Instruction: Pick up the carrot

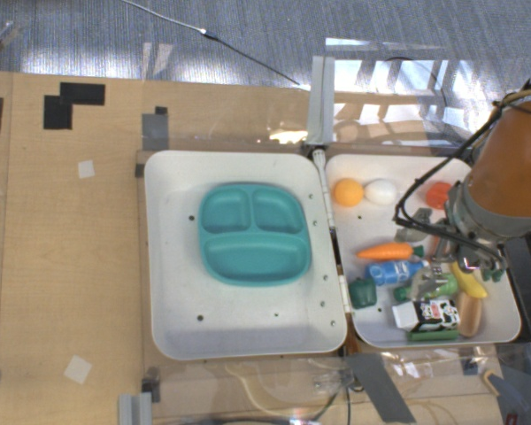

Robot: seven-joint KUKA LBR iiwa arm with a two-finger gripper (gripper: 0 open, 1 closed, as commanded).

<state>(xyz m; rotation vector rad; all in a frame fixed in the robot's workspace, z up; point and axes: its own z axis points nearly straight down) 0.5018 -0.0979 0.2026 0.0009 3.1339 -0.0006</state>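
The carrot [385, 252] is orange and lies on its side in the middle of the right bin [370, 220], pointing left. My gripper [435, 262] hangs low over the bin just to the right of the carrot's thick end, below the arm's orange band [513, 162]. From this view I cannot tell whether it touches the carrot. The arm hides the bin's right side.
Around the carrot lie an orange ball [347, 191], a white egg [380, 190], a red item [438, 193], a blue bottle [389, 273], a green block [363, 292], a yellow banana [471, 283] and a white carton [435, 312]. The left bin [173, 264] holds a teal divided plate [252, 235].
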